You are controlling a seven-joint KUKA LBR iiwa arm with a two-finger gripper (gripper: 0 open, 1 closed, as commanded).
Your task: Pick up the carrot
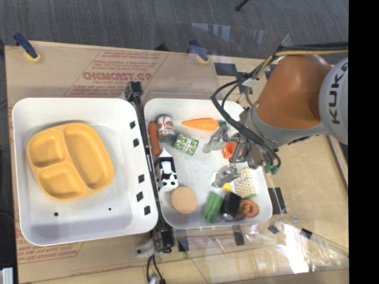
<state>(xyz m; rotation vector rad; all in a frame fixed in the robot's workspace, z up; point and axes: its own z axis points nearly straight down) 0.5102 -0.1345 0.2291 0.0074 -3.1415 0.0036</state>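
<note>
- Brown card sheeting covers my table (89, 70), printed with red lettering at the upper left; dark carpet lies beyond its far edge; two blue clamps sit on that far edge, one at the left corner, one near the middle.
- Left bin (35, 218): holds a yellow divided plate (69, 160) with three compartments, lying toward the bin's left half; nothing rests on the plate.
- Right bin (195, 108): crowded with small items; black clips run along the seam between the two bins.
- Carrot (200, 123): lies on its side near the far wall of the right bin, thick end to the right, tip pointing left; it is free of my tool and nothing rests on it.
- Left of the carrot: a small can (165, 126) and a brown sausage-shaped item (154, 139) by the bin's left wall; a green labelled can (186, 144) lies just below and left of the carrot.
- Near side of the bin: a black-and-white cow figure (167, 174), a tan round disc (183, 200), a green vegetable piece (212, 206), a dark item with an orange ring beside it at the corner.
- My tool (228, 157): it hangs over the right half of the right bin, below and right of the carrot; its two metal fingers stand spread apart, one nearer the carrot, one nearer the front, with nothing pinched between them; a small orange-red item shows beside the upper finger.
- My arm (290, 93): enters from the right, orange band uppermost, black cables looping along it.
</note>
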